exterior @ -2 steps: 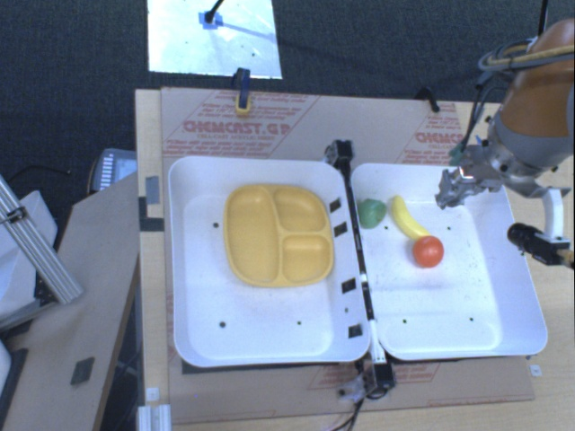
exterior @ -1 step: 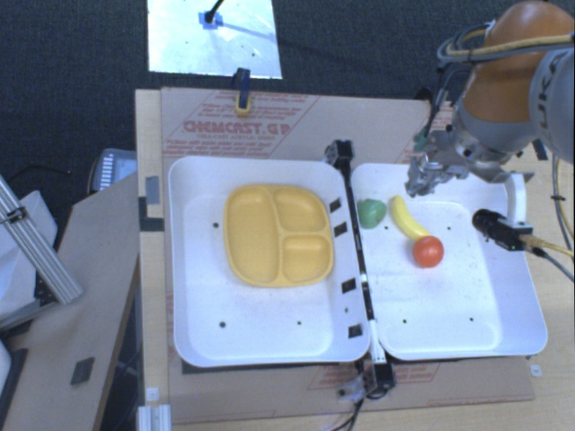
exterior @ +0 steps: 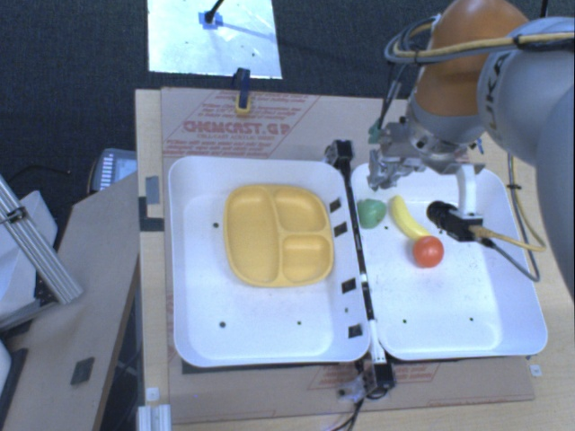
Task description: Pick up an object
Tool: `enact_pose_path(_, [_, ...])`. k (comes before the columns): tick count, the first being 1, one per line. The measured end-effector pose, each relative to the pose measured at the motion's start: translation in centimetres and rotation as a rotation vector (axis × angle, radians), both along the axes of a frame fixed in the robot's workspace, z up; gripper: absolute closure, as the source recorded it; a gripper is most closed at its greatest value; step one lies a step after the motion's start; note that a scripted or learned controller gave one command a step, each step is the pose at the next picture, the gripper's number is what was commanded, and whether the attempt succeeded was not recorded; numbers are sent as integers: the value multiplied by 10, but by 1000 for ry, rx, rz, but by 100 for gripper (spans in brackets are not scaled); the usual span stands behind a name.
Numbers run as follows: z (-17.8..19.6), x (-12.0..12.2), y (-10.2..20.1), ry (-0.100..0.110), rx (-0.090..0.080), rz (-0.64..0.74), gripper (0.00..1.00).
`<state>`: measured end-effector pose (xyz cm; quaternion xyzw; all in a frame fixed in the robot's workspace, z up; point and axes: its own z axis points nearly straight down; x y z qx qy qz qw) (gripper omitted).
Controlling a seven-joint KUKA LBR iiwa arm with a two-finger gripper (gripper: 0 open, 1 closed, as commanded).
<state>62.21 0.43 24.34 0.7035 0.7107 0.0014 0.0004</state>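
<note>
A yellow divided plate (exterior: 277,234) is seen lying flat in the left white bin (exterior: 193,330), slightly toward the bin's 1 o'clock from its middle; three compartments are shown, two along the plate's 3 o'clock side. The bins are joined along a seam fitted with black clips (exterior: 346,232). Both are set on a brown cardboard sheet (exterior: 243,126) printed in red at its 12 o'clock edge, where a yellow-and-black clamp (exterior: 243,92) is fixed. At 12 o'clock from that, a shiny grey panel (exterior: 214,25) is laid. An aluminium rail (exterior: 31,241) is seen at 9 o'clock, beside a grey device (exterior: 112,167).
</note>
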Motion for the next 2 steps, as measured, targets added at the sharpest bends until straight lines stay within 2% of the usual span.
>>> enact_pose_path(2, [9, 20, 105, -1, 1, -1, 100])
